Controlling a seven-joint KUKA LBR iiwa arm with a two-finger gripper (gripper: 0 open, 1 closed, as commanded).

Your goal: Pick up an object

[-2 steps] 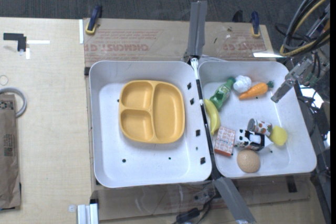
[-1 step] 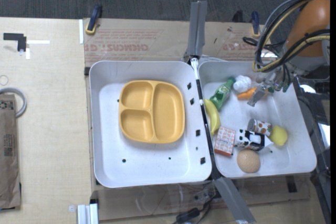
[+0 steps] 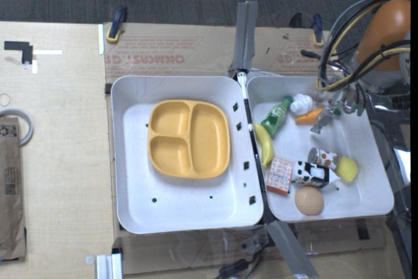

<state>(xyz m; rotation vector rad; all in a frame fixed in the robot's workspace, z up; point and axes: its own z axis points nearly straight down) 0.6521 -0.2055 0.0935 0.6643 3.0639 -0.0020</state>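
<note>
The right bin [image 3: 366,206] holds several small things. An orange carrot [image 3: 307,118] lies near its far side, next to a white lump [image 3: 301,103] and a green bottle [image 3: 277,115]. A yellow banana [image 3: 264,144] runs along the left wall. Nearer the front lie a red and white box [image 3: 279,176], a black and white cow toy [image 3: 310,173], a small can [image 3: 324,159], a lemon [image 3: 348,169] and a tan ball [image 3: 309,200]. My gripper [image 3: 321,122] hangs low over the bin's far part, just right of the carrot, and I see nothing held in it.
The left bin [image 3: 130,206] carries a yellow divided plate [image 3: 190,138]. A grey divider bar [image 3: 245,29] rises between the bins at the back. Cables loop around the arm's wrist [image 3: 346,75] at the right. A brown paper bag [image 3: 10,180] lies on the bench at far left.
</note>
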